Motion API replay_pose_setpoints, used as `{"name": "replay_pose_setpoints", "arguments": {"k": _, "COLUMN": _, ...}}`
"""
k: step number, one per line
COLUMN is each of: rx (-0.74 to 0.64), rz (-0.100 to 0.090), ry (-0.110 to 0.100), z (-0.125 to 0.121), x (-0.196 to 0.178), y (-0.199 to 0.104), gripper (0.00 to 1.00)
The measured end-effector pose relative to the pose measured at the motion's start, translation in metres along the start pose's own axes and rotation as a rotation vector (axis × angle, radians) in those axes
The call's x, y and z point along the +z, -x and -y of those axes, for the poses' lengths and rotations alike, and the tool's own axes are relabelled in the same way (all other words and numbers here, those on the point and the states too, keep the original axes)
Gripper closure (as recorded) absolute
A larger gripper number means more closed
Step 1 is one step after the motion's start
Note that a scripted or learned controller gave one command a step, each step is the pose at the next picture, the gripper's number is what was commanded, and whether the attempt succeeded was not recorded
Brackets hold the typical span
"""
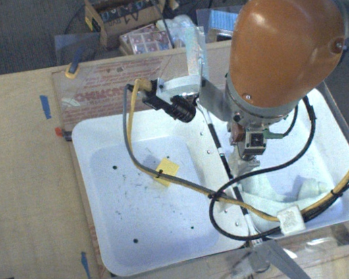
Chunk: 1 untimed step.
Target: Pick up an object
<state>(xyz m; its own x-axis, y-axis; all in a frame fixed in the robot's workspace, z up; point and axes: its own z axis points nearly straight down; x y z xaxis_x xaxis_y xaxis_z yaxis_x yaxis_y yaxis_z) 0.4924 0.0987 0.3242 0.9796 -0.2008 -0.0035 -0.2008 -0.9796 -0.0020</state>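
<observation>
The likeliest thing to pick is the small yellow block lying flat on the floor of the left bin, near its middle and just beside the yellow cable that loops down across it. Judging by its look, it is light and stiff, perhaps foam or plastic, with flat faces that should not slip much; a pinch across two opposite edges from straight above seems the sensible hold, though it lies skewed to the bin walls, so the tool would need turning to match. In the right bin lie pale, whitish objects, hard to tell from the bin itself; their shape and stiffness cannot be judged. The tool hangs below the orange wrist band over the right bin close to the divider between the bins, and whether it is wide or narrow I cannot tell, as the arm hides most of it. In the way are the black cable and the yellow one, both draped over the divider, and a white tag on the hose near the front rim. Cardboard boxes and clutter sit beyond the surface, well apart from the bins.
</observation>
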Motion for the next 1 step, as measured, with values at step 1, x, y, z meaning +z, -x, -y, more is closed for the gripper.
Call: {"name": "replay_pose_setpoints", "arguments": {"k": 1, "rx": -0.002, "rz": -0.004, "ry": -0.002, "z": -0.0369, "x": -0.0469, "y": -0.0193, "gripper": 1.00}}
